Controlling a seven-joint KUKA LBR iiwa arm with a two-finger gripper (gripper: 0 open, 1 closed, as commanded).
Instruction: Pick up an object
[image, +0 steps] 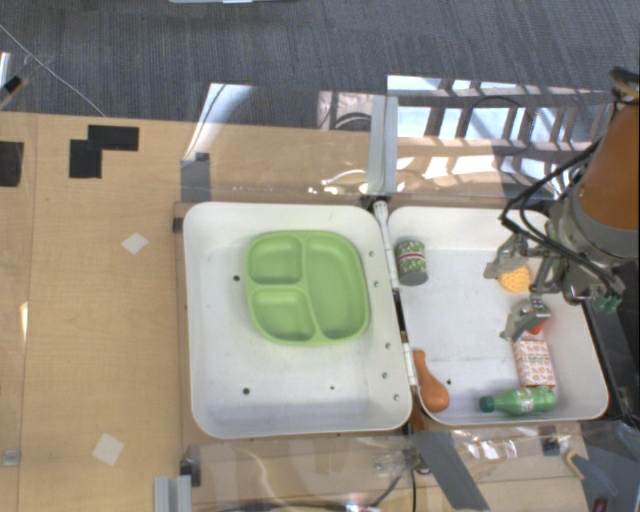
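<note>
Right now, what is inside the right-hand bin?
The right bin holds a small can, an orange-brown piece, a green bottle, a patterned packet and a yellow item. The claw covers part of the yellow item and the packet's top.

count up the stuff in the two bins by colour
green: 3 (divided plate, can, bottle)
orange: 1 (drumstick-like piece)
yellow: 1 (small item by the gripper)
red and white: 1 (packet)
total: 6
</note>
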